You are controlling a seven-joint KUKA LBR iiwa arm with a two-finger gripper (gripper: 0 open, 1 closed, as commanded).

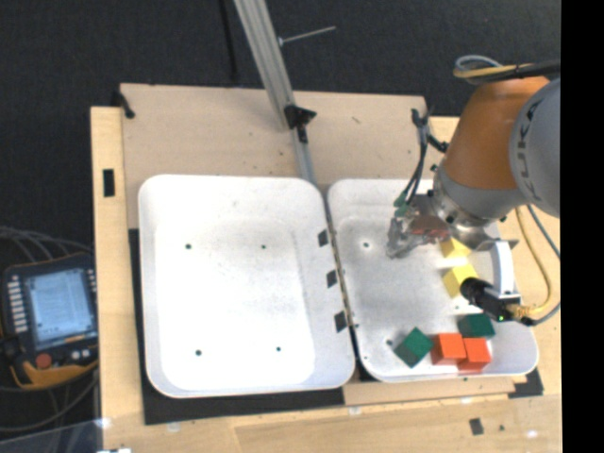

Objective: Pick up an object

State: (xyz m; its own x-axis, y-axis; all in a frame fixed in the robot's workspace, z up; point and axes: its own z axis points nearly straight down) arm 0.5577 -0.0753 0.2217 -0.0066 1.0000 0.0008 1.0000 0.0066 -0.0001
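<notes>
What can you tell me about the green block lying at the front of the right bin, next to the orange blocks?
The green block is a small, solid-looking piece with a dark green matte surface and flat faces. It lies on the floor of the right bin, near the front wall, turned at an angle so one corner points forward. Its right side is close to or touching the orange blocks; which one cannot be told. The gripper is apart from it, farther back in the bin.

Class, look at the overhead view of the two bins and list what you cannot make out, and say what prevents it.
1. Gripper: too small and blurred to tell open from shut.
2. Yellow block: partly hidden by the arm's wrist and a black cable fitting.
3. Dark green block behind the orange blocks: partly covered, shape unclear.
4. Handheld screen at left: text too small to read.
</notes>
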